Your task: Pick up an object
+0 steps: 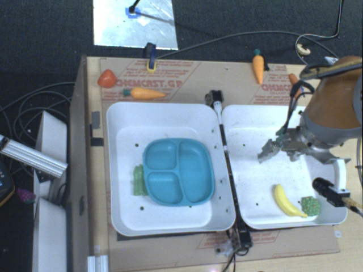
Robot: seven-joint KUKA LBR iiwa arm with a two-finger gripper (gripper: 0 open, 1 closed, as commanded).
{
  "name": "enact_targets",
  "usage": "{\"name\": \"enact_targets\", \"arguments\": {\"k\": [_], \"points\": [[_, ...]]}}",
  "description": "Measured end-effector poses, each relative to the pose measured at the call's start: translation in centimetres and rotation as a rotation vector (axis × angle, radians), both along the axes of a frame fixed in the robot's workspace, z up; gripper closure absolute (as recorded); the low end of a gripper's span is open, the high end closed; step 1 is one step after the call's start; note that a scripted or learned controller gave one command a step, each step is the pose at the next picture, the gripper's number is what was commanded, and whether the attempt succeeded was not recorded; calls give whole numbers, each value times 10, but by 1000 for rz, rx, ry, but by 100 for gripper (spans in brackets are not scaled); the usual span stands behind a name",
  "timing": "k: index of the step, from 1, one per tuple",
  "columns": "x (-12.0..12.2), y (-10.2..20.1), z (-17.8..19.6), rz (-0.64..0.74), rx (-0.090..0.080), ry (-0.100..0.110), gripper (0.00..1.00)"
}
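One banana [287, 201] lies at five o'clock from the gripper [267, 151], beside a broccoli floret [310, 205]. The jaws stand apart and empty, apparently ready to descend.

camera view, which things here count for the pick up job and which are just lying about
For the job: gripper; yellow toy banana; green toy broccoli; right white bin.

Lying about: blue divided plate; green block; two orange carrots; red toy.

Red print on the brown board [187, 78] covering the worktop reads roughly "CHEMCAST GP" behind the left bin [170, 113]. The same red lettering recurs behind the right bin [249, 118], partly hidden and unreadable there.
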State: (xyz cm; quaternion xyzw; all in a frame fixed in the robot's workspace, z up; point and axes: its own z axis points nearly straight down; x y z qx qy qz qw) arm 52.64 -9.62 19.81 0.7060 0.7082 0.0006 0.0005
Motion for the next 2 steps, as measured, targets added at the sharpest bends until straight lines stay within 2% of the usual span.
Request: {"name": "enact_targets", "arguments": {"k": [1, 2], "points": [[-40, -40, -43, -3, -1, 1, 0], [-41, -38, -102, -2, 0, 3, 0]]}}
